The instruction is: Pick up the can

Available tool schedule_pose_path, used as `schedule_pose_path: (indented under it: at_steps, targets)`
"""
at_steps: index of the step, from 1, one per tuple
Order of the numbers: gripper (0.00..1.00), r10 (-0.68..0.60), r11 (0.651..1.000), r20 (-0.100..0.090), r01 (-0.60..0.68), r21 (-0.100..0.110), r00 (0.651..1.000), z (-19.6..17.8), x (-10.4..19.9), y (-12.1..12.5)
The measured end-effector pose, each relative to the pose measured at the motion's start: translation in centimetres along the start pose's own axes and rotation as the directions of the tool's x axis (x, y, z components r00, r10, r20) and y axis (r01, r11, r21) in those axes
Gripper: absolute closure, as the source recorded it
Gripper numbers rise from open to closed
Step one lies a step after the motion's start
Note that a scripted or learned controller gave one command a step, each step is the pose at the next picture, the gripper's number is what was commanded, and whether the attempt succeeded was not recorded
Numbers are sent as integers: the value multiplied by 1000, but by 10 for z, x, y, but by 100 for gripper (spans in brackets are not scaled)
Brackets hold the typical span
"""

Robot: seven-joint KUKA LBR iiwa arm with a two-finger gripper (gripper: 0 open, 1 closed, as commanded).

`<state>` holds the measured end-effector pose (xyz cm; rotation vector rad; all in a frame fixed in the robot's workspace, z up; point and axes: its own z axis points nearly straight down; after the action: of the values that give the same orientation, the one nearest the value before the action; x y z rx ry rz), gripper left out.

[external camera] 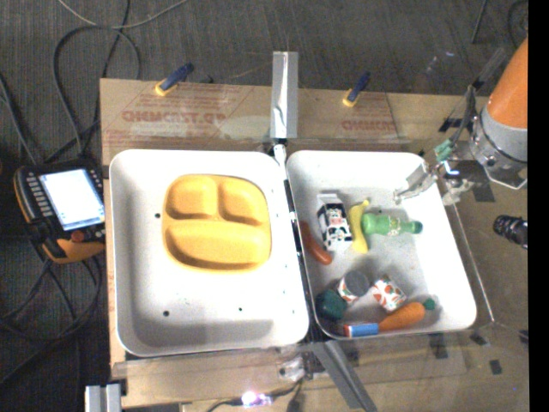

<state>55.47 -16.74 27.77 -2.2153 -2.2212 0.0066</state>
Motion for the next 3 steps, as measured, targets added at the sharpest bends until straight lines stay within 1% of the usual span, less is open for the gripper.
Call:
schedule_pose_path:
  at_steps: [1, 2, 3]
  targets:
    - [0, -19, 1000, -3, 19, 1, 1000, 173, -26, -54]
    - [0, 0, 1000, 13, 0, -20, 1000, 188, -2, -66]
    - [0, 170, 985, 0, -170, 1, 985, 138, -24, -51]
